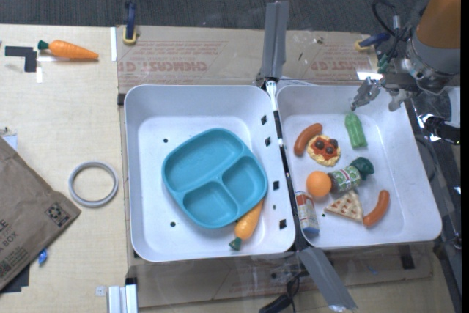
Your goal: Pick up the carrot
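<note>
Probably light, stiff and smooth (a toy), the carrot (248, 223) lies well left of the empty, spread fingers (364, 94); grip mid-body.

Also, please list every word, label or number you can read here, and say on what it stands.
"BOX": on the brown cardboard box at the left edge.
Red print on the cardboard sheet behind the bins: upside down, too blurred to read.
Labels on the green bottle and the can: too small to read.
</note>
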`<state>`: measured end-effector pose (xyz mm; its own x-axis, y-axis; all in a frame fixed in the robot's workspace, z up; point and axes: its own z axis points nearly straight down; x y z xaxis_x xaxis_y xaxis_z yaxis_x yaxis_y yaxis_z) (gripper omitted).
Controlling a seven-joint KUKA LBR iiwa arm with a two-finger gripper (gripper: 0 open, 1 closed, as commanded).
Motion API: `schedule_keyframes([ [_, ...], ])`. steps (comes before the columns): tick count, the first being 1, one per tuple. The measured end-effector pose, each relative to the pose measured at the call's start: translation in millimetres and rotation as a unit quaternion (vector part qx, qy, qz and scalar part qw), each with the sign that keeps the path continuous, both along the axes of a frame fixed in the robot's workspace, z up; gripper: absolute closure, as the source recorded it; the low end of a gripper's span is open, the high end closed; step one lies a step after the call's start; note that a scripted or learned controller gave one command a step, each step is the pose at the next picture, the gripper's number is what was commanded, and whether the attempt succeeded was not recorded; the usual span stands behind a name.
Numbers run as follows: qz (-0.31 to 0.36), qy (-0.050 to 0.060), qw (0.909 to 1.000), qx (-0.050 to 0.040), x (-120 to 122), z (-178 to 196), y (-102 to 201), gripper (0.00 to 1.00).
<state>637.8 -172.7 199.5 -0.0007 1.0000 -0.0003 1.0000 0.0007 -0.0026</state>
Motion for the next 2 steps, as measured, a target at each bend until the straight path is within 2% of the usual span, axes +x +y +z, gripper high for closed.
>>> schedule_keyframes([
  [1, 0.088, -0.001, 0.9961, 0.0002, -52, -46, 27, 0.00],
  [2, 0.001, 0.000, 1.0000, 0.0001, -108, -94, 76, 0.00],
])
